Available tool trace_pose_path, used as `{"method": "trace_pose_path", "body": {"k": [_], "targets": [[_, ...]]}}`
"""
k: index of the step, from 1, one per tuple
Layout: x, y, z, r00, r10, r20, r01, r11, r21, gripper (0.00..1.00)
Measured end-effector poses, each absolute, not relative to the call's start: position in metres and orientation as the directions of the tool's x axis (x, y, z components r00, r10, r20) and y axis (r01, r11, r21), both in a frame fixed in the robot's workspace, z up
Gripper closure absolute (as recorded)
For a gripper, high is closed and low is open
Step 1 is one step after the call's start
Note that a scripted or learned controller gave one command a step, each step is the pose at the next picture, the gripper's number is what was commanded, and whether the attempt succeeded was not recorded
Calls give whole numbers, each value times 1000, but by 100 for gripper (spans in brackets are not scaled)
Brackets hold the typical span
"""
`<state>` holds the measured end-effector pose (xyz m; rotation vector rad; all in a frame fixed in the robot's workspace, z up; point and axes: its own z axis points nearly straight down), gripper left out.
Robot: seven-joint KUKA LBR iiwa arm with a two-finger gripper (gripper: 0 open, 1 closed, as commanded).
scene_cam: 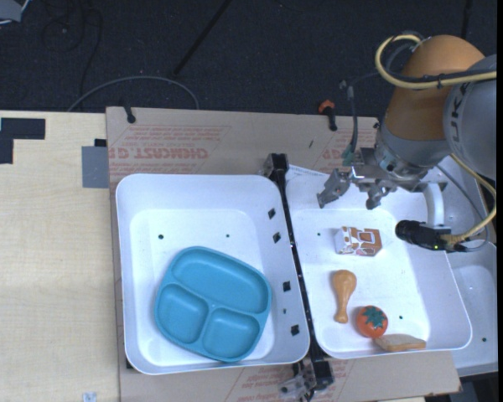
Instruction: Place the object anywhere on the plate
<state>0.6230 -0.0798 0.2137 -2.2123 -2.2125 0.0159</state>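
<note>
four small items sit in the right bin (453, 308); plate (211, 303) is in the left bin. gripper (352, 190) hangs with fingers apart, holding nothing, above the far end. nearest is the small carton (358, 241): looks light, stiff, grab across its short sides.

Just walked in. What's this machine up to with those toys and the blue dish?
A robot arm's gripper hangs open above the right bin, holding nothing. Below it lie a small carton, a toy drumstick, a toy tomato and a slice of toy bread. It is meant to put one on the blue divided plate in the left bin; none is there.
</note>
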Motion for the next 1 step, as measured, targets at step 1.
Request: {"method": "trace_pose_path", "body": {"k": [1], "targets": [[626,-80,221,-2,1000,1,1000,2,-3,0]]}}
